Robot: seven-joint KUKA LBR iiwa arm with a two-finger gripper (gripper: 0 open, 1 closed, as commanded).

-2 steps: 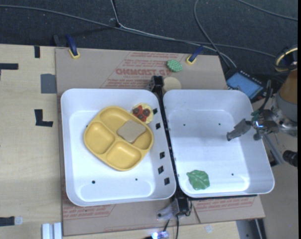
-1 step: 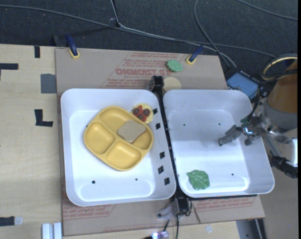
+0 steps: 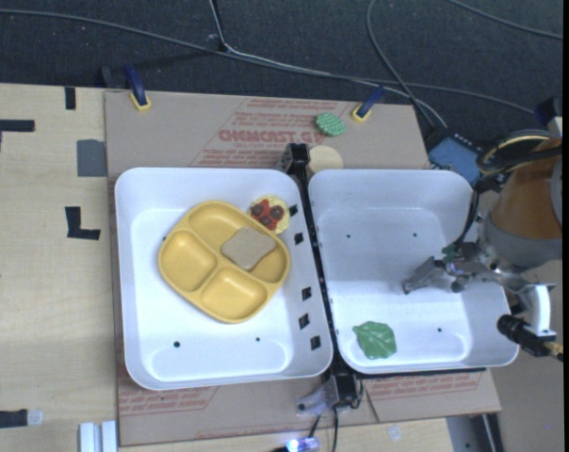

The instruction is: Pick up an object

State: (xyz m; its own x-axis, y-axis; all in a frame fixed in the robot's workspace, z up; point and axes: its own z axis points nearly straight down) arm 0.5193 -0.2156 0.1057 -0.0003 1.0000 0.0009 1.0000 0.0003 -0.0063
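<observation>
Down in the right bin (image 3: 398,191), near its front edge and left of middle: green leaf-shaped piece (image 3: 374,339), lying flat, long axis roughly parallel to that front edge, blunt on both ends so no clear pointing direction. Well apart from it, toward the bin's right wall: hand (image 3: 424,279) on the grey arm (image 3: 525,215), reaching leftward over the bin floor, tips aimed at the bin's middle, spread or pressed together impossible to tell from this angle, nothing seen pinched.

Across the divider, in the left bin (image 3: 134,281): yellow compartment plate (image 3: 223,260), turned diagonally, filling the bin's middle; tan slice (image 3: 248,247) resting in its rear-right compartment; small red-and-dark berry cluster (image 3: 270,214) at the plate's rear corner, touching its rim.

Under both bins: brown cardboard sheet (image 3: 219,130) with red print, clamped at its rear edge by blue-and-yellow clips (image 3: 137,92). Beyond the bins' rear, on the cardboard: small green dotted object (image 3: 329,123). Pale wood worktop (image 3: 40,281) to the left with dark tape marks; dark carpet behind, crossed by cables (image 3: 266,59).
</observation>
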